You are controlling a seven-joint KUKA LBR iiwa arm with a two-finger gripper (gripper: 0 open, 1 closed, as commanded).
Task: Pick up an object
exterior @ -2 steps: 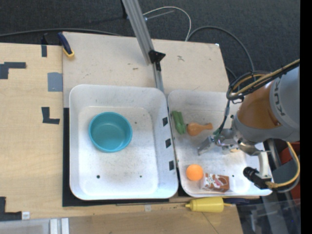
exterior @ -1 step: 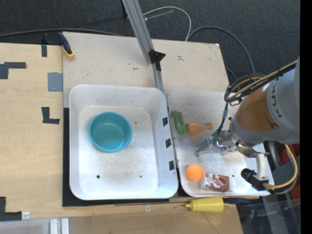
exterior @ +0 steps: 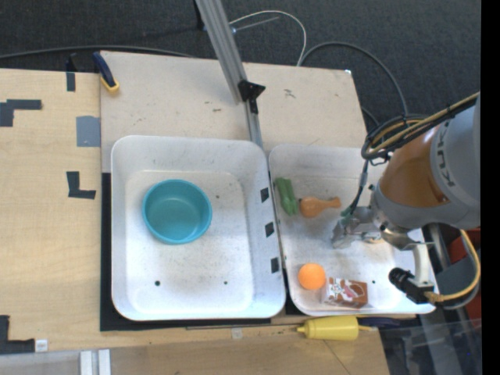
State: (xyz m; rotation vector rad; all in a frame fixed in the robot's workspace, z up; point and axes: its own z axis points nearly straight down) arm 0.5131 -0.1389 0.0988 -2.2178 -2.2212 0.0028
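Right bin [exterior: 312,156]: gripper [exterior: 344,233], finger state indiscernible, low at mid-right, nothing seen held; orange ball [exterior: 312,276] lower centre; step judged approach; next move: descend, close on an object.

Two white bins [exterior: 125,209], one teal bowl [exterior: 177,211], one orange ball [exterior: 312,276], perhaps three other small items.

The grey arm with its orange band [exterior: 410,180] reaches in from the right, its two-finger metal gripper [exterior: 344,233] angled downward.
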